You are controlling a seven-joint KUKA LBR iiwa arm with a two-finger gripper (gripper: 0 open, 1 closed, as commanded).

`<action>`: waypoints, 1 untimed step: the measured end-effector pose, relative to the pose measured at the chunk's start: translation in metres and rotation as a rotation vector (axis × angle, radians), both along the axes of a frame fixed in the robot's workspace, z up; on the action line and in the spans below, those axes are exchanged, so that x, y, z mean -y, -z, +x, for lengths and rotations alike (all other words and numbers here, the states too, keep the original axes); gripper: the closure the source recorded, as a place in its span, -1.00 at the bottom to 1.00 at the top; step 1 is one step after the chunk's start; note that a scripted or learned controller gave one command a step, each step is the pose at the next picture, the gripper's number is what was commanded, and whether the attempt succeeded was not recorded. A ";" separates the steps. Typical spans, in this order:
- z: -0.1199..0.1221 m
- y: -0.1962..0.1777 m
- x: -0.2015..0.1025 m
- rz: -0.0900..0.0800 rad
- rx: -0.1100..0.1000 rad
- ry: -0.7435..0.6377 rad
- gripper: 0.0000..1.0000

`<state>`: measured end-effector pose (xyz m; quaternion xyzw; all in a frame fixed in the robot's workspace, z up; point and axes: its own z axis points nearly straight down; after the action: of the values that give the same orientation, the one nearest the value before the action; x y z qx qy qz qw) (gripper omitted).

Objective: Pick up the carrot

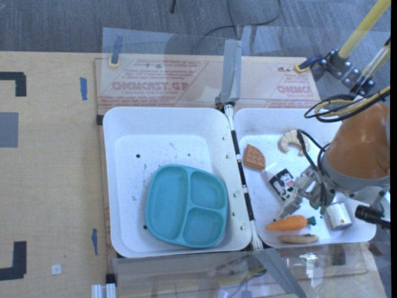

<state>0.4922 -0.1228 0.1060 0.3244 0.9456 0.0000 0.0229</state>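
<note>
Camera view puts the carrot near the front edge of the right bin, lying roughly level with its green top pointing right. The gripper hovers just above and behind it, leaning in from the right. Released or clenched? I can't tell from this angle, and I can't make out anything in its grasp.

To do this well, I'd say it wants to come down over the fat orange middle and close across the carrot's width, not along its length, squaring up before it drops.

Watch the pale tan piece lying right beside the carrot at the front: it is close enough to get nipped along with it or shoved. The black-and-white box sits just beside the gripper on the divider side, a possible bump. The waffle-like biscuit and the pale curved piece lie farther back, out of trouble. Over in the left bin, the teal divided plate plays no part.
</note>
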 end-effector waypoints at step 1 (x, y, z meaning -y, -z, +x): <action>0.001 0.000 -0.012 0.000 0.011 0.145 -1.00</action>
<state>0.4936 -0.1110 0.1056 0.3920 0.9195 0.0003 0.0282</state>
